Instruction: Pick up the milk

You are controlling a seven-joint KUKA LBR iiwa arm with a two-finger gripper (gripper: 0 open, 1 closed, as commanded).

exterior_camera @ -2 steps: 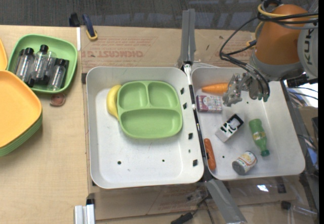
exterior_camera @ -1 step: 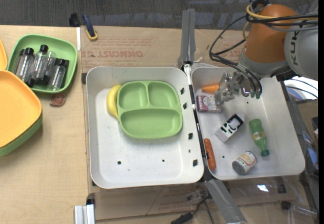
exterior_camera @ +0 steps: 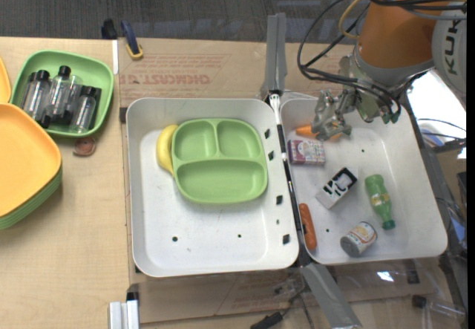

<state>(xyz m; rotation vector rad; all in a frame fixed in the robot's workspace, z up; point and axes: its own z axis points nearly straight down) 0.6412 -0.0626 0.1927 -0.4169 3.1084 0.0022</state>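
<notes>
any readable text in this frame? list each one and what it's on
"CHEMCUTZ..." or similar, red print, upside down and partly blurred, on the cardboard sheet behind the left bin.
"KU", cut off at the frame edge, on the arm's grey link.
Milk carton: black and white markings, too small to read.
Pink packet, can, green bottle: labels too blurred to read.

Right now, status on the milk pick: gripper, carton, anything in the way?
Gripper hovering over right bin's back left corner, nothing between fingers. Milk carton lying mid-bin, untouched. Pink packet lies between them; green bottle beside carton.
</notes>
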